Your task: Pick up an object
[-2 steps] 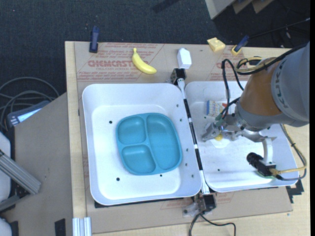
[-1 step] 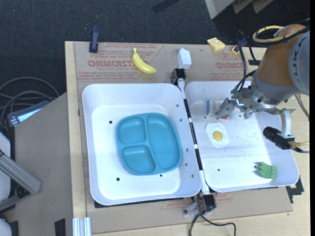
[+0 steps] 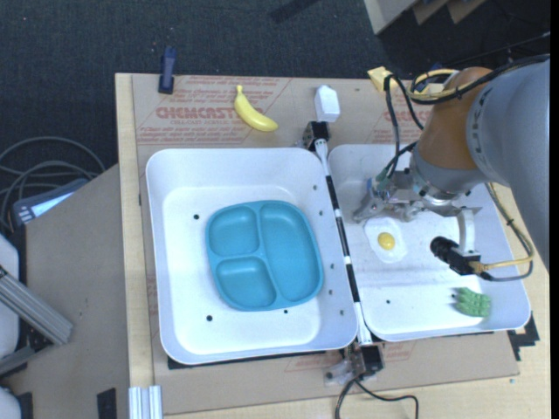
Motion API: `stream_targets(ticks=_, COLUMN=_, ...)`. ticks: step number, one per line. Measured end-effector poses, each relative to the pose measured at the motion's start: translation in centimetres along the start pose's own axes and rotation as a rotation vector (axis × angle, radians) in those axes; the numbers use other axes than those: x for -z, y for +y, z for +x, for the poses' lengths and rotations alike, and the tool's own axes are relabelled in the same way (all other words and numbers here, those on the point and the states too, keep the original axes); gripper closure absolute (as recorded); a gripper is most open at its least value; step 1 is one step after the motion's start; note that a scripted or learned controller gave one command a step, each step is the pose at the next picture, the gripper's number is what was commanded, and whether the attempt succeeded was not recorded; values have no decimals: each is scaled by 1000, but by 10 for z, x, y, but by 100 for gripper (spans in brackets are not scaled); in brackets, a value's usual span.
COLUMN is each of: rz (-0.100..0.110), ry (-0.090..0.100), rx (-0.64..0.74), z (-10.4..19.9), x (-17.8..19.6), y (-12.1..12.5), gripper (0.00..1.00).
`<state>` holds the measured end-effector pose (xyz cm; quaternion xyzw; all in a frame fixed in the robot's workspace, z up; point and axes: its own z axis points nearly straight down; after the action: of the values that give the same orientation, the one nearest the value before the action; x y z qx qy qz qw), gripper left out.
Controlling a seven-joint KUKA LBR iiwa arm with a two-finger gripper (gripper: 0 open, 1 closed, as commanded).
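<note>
In the right bin point(image 3: 410, 317), a toy fried egg point(image 3: 385, 241) lies near the left wall. A green leafy toy point(image 3: 472, 303) rests in that bin's front right corner. My gripper point(image 3: 385, 202) hangs low over the back of the right bin, just behind the egg and a little apart from it, with nothing visibly held. The grey arm with its orange band point(image 3: 450, 133) covers the bin's back right part. A blue divided plate point(image 3: 262, 253) lies in the middle of the left bin point(image 3: 175, 190).
A yellow banana point(image 3: 253, 112) lies on the bench behind the left bin. A small white block point(image 3: 327, 101) and a blue clip point(image 3: 167, 68) sit near the back edge. A black plug point(image 3: 450, 253) with a yellow cable hangs right of the egg.
</note>
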<state>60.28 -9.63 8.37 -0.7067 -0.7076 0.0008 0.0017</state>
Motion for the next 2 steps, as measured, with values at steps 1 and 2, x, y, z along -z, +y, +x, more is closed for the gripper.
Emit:
stream_targets(ticks=1, rz=-4, ry=-2, rx=0, z=0, x=11, y=1, gripper=100)
stream_targets(ticks=2, rz=-3, ry=-1, rx=0, z=0, x=11, y=1, gripper=0)
